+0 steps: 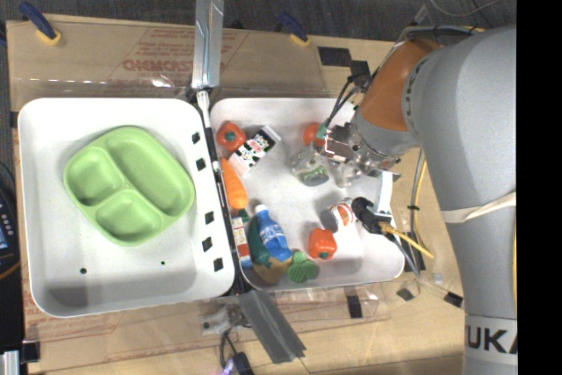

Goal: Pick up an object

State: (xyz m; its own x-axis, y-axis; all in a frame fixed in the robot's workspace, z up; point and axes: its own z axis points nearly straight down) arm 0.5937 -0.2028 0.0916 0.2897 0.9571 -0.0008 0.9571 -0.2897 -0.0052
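My gripper [331, 161] hangs low over the upper middle of the right bin [290, 114], reached in from the right under the orange-banded wrist. A small orange object [313, 134] lies just to its upper left. A clear greyish object [309, 171] sits right against its left side. A red and white object [342, 213] lies below it, and a red-orange ball-like toy [322, 244] lies further toward the front. Whether anything is held is hidden by the wrist.
Along the right bin's left wall lie a red tomato toy [230, 136], a black-and-white patterned block [255, 148], an orange carrot [234, 185], a blue bottle [268, 241] and a green piece [304, 269]. The left bin [44, 277] holds a green divided plate [129, 183].
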